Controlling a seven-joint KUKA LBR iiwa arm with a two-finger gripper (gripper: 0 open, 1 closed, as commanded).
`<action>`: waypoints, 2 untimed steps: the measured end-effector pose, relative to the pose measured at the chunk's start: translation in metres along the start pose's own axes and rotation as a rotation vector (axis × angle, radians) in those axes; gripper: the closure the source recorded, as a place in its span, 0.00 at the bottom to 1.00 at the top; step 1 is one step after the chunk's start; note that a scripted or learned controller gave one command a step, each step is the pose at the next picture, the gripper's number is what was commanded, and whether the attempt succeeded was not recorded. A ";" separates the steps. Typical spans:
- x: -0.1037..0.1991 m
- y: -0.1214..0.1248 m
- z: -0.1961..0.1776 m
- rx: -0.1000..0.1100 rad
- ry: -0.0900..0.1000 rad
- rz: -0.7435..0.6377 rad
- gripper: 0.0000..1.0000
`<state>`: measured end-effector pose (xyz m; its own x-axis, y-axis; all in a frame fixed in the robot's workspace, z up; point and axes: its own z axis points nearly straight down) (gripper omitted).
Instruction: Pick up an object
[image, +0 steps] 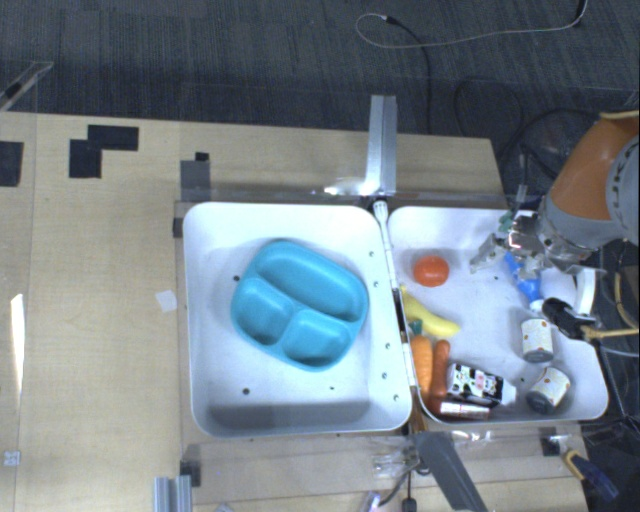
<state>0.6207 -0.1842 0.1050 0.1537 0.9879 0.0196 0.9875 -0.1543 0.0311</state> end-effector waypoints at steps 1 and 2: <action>-0.001 0.000 0.000 0.000 -0.001 0.002 0.00; 0.000 0.000 -0.001 -0.016 -0.004 0.118 0.00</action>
